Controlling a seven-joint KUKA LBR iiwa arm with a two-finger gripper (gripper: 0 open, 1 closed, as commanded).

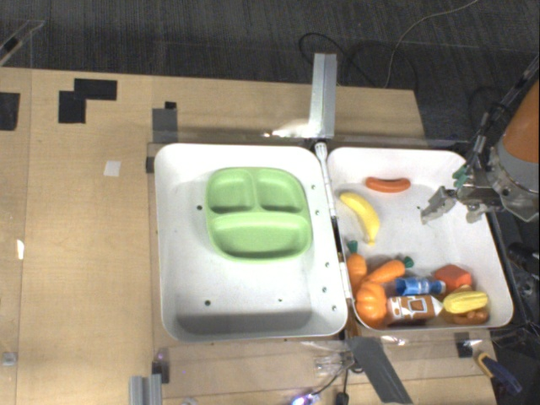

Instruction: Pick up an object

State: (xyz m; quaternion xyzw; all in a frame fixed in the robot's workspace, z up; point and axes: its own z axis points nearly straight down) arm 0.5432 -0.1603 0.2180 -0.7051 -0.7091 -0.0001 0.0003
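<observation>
Where smooth white bin (472,169) curves: glossy crescent banana (361,215).

Green tray (256,212), yellow banana (361,215), red sausage (388,185), white bins (177,251)

Bench (76,251): pale wood, matt. Bins (181,310): white plastic, smooth, slight sheen. Green tray (253,213): matt plastic. Banana (363,216), sausage (388,185): glossy plastic. Gripper (451,209): grey metal.

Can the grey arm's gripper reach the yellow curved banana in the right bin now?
Probably yes. The yellow curved banana lies alone on bare bin floor, and the gripper hangs to its right with nothing between them.
</observation>
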